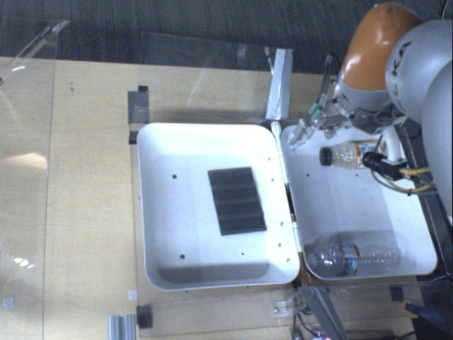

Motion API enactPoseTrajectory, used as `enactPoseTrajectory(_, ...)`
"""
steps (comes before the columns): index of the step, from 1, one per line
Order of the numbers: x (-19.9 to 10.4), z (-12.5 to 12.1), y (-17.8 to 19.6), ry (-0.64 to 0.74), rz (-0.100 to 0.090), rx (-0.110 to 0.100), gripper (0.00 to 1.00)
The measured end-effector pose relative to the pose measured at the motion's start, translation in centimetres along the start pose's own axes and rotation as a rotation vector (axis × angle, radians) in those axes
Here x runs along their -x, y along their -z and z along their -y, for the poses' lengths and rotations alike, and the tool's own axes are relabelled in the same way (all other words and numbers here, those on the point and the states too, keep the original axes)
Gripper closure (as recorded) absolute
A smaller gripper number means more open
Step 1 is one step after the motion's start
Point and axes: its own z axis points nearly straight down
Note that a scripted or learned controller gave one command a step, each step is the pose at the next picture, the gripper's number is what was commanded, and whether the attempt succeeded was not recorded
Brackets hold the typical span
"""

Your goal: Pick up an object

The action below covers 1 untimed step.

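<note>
My gripper (303, 132) hangs over the far left corner of the right bin (354, 207), under the orange-banded wrist. Just to its right a small clear bottle (347, 156) with a black cap lies on its side, cap pointing at the gripper, a short gap between them. A larger clear plastic bottle (354, 255) with a blue label lies along the near wall of the same bin. In the left bin (157, 190) a flat black ridged pad (237, 200) rests near the middle. Nothing shows between the gripper's tips.
The arm's grey body and looped cables (396, 174) cover the right bin's far right side. A metal bracket (277, 83) stands behind the seam between the bins. Clear plastic sheeting (42, 190) lies over the bench on the left.
</note>
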Motion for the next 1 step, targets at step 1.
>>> enactPoseTrajectory(1,4.33,1.91,1.08,-0.058,0.001,-0.001,0.00)
